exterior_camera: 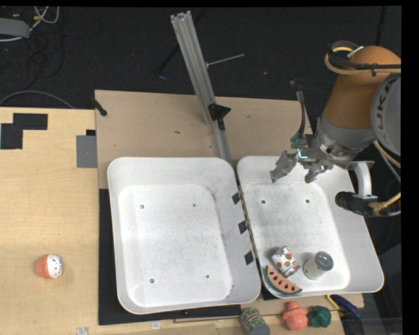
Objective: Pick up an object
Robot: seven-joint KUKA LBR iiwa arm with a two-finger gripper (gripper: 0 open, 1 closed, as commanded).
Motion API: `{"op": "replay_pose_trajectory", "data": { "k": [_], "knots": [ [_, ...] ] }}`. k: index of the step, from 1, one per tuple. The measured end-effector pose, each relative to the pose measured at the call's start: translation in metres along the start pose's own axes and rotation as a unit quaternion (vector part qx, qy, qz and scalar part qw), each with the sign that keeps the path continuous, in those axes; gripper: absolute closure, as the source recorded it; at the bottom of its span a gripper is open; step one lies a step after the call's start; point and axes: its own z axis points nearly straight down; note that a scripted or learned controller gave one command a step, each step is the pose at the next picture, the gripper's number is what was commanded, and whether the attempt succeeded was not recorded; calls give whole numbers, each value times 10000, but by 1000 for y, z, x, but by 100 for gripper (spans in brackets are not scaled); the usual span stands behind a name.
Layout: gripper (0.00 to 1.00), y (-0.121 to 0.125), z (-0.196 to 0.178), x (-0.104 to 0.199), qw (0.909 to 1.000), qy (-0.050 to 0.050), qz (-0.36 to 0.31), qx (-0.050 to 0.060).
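Nothing has been picked up yet, by the look of it; the whole grasp is left to do. Far to the left of the hand (300, 169), on the pale wooden tabletop (39, 203), a small orange and white ball (49, 266) lies alone; nearer, still left of the hand, is the left bin (124, 171), its white speckled floor bare; a slanted metal rail (196, 65) runs down from above to the gap between the bins. The hand hovers over the upper part of the right bin (340, 216), fingers spread apart with nothing between them. The likely targets lie well below the hand, at that bin's near edge: a watermelon slice (284, 281), a red and white patterned can (285, 260) touching it, and just right of those a grey capped jar (319, 264). Outside the bin, lower again, a dark green can (251, 320), a pinkish toy (294, 317) and a green toy (320, 317) rest along the tabletop's edge. I judge the hand must travel down toward the cluster, lower and close on one piece; crowding there could spoil the grip. Beyond the brown board (157, 124) under the bins, the floor is dark, with loose cables (39, 13) at the upper left.
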Motion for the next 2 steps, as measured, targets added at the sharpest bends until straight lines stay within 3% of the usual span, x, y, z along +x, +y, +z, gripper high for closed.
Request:
{"op": "replay_pose_trajectory", "data": {
  "k": [1,2],
  "knots": [
    [0,1,-3,-1,10000,-4,6,-26],
    [0,8,58,-2,10000,-3,7,3]
  ]
}}
